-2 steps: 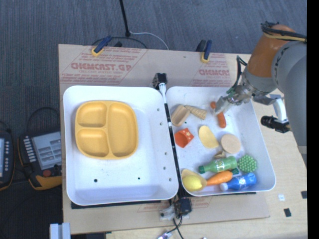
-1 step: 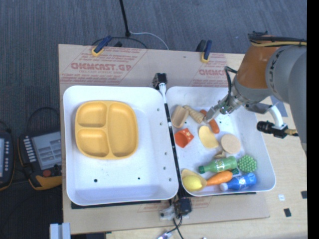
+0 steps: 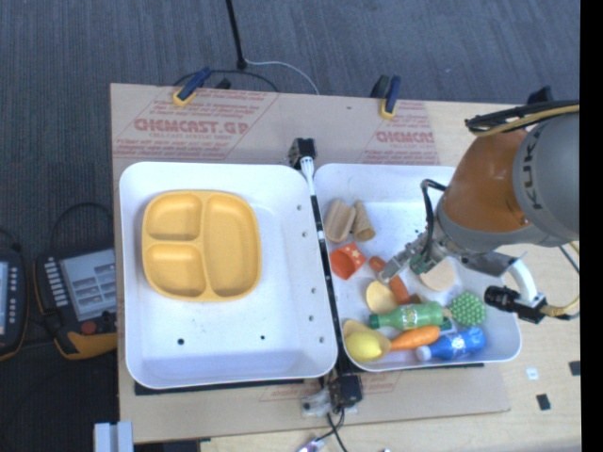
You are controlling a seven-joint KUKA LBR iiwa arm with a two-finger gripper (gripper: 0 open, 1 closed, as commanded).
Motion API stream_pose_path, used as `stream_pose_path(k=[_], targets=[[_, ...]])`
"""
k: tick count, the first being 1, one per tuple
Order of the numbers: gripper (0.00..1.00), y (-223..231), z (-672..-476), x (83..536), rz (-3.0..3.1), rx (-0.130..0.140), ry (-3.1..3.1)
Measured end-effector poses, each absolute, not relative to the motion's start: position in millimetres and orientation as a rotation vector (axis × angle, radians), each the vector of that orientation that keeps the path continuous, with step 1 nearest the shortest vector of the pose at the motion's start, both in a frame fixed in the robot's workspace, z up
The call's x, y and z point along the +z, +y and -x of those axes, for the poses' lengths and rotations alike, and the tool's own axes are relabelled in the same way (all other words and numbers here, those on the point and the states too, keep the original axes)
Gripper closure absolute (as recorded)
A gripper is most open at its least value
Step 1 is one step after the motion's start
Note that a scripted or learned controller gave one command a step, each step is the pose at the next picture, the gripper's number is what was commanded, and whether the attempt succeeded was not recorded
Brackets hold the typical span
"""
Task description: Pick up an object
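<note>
The right bin (image 3: 405, 179) holds a pile of toy food. There are tan bread pieces (image 3: 345, 219), an orange-red cup (image 3: 346, 261), a pale yellow piece (image 3: 379, 297), a green bottle (image 3: 411, 316), a carrot (image 3: 415, 338), a yellow lemon (image 3: 366, 345), a blue bottle (image 3: 458, 345), a green bumpy ball (image 3: 466, 309) and a beige disc (image 3: 437, 277). My gripper (image 3: 407, 260) is low in the middle of this bin, just above a small red piece (image 3: 399, 288) and left of the beige disc. I see nothing clearly held in it.
The left bin (image 3: 226, 342) holds a yellow divided plate (image 3: 201, 244). The grey and orange arm (image 3: 490, 196) covers the right bin's right side. A black clip (image 3: 302, 151) sits at the far end of the wall between the bins.
</note>
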State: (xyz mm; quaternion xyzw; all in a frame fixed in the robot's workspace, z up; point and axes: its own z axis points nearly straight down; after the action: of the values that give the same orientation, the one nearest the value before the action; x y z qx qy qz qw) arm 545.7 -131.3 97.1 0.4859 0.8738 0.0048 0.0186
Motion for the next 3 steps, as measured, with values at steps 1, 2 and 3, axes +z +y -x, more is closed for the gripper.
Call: stream_pose_path(k=[1,2,3], targets=[[1.0,-65.1,-491.3,188.1,-1.562,0.0,2.726],[1.0,-66.1,-484.1,183.8,-1.487,-0.001,2.769],[1.0,-103.4,-483.7,180.4,-1.342,-0.001,2.841]])
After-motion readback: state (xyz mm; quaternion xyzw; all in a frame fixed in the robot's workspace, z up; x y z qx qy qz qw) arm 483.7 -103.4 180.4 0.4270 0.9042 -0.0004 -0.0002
